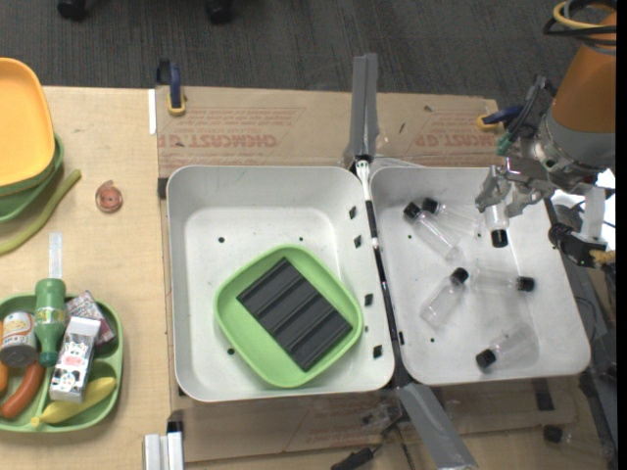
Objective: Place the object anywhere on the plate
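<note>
Fingers (488,199) of the gripper (498,207) stand narrow, closed on the upper end of a clear vial (498,223). It hangs upright with its black cap downward, over the far right corner of the right bin (554,360). Above the wrist the orange band (593,86) of the arm is seen.

On the white floor of this bin lie four loose vials (441,231), all well apart: one near the far left corner, one in the middle, one near the right edge and one near the front edge.

The left bin (196,213) carries the green plate (230,313), turned at a slant near the front edge, with a dark ridged insert (296,311) on it.

Both bins stand on brown cardboard (255,137) on the wooden worktop (108,253). At the left edge of the worktop are stacked yellow and green dishes (20,125), a small pink disc (109,198) and a green tray (103,392) with toy food. Behind is grey carpet (294,18) with chair castors (73,4).
</note>
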`<state>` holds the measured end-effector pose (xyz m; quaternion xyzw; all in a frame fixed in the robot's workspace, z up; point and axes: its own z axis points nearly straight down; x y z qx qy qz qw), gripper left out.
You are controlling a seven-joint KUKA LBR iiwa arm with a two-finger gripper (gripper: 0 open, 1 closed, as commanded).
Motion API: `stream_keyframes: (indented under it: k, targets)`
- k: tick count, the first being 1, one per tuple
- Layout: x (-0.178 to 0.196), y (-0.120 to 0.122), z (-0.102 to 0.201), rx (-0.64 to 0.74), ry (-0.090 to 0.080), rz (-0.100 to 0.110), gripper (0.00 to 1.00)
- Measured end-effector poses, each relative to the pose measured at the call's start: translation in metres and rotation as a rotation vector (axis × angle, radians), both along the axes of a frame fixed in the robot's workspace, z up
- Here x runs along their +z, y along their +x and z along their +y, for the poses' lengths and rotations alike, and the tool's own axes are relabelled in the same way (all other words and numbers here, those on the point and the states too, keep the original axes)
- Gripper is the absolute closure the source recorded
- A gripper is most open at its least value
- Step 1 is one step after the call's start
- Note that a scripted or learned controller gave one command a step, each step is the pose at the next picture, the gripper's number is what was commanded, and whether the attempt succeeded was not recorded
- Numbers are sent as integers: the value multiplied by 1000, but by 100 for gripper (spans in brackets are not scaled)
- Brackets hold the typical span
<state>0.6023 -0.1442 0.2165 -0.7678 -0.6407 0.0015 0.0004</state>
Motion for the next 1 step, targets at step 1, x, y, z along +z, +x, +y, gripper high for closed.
stream_keyframes:
  k: [1]
  targets:
    - [0,0,0,0,0,0,0]
